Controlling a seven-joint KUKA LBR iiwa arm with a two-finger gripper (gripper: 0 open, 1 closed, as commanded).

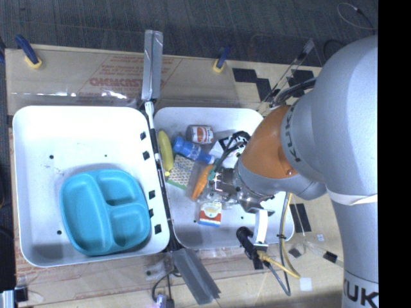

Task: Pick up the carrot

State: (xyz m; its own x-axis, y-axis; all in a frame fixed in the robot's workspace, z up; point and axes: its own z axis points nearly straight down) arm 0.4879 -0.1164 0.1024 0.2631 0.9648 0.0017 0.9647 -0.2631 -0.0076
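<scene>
Carrot (200, 182) lies (tilted) in right bin (186, 233), beside gripper (217, 186)

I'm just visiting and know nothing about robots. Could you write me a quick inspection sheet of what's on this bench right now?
Surface: two white bins; left bin, right bin.
Job's things: carrot lies in the right bin, not lifted.
Clutter: blue divided tray in the left bin; banana, blue bottle, small can, small carton in the right bin.
Grippers: gripper low beside the carrot.
Cables: yellow and black leads at the arm's base.
Surroundings: blue clamps on the board.
</scene>
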